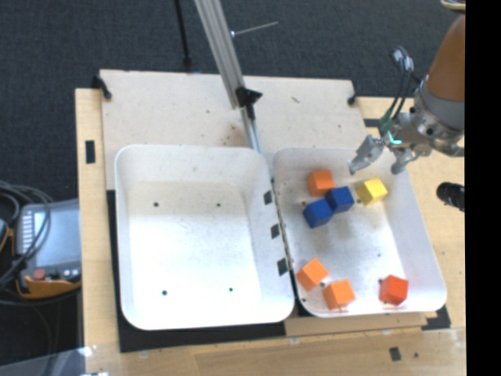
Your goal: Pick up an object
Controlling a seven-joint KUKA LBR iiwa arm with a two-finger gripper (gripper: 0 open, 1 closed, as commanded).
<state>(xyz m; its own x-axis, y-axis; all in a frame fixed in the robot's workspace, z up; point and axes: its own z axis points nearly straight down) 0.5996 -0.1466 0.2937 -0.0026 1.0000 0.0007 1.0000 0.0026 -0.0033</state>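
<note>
Nothing is lifted yet: the end effector (383,157), apparently spread and empty, is poised above the yellow cube (372,190), every grasping step remaining.

A: The two shallow white bins, the left bin (196,233) at nine o'clock and the right bin (407,233) at three, look like smooth moulded plastic with a dull sheen and dark speckles.

B: And the small coloured cubes inside the right one?

A: Matt, like painted wood or foam; I can't tell which. The yellow cube (372,190) and the red cube (394,290) show no gloss.

B: The pale wooden bench top (172,108)?

A: Raw board, matt, slightly scuffed. The slanted silver metal rail (219,37) at twelve o'clock is ribbed, brushed aluminium. The dark floor (63,30) looks like rough carpet.
</note>
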